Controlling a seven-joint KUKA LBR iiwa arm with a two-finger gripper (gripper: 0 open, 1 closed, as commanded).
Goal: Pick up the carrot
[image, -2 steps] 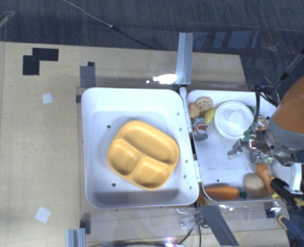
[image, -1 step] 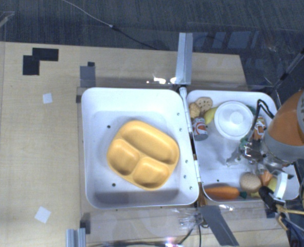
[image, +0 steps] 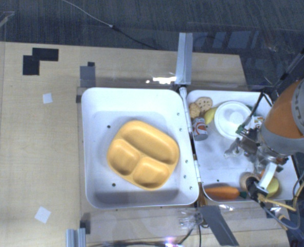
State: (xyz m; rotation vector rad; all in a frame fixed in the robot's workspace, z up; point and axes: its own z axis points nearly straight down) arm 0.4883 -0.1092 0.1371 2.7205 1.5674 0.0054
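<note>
Carrot [image: 222, 192] lies flat along the near wall of the right bin [image: 216, 161], near-left corner. It looks like smooth, stiff plastic, light and prob slippery, so I'd grip across its thick middle. Claw [image: 240, 147] hangs farther back over bin center; can't tell if it's wide or narrow.

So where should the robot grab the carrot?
Around its middle, coming straight down from above. The carrot lies flat along the wall of the right bin at the view's bottom, so squeeze across its narrow width, not its length.
</note>
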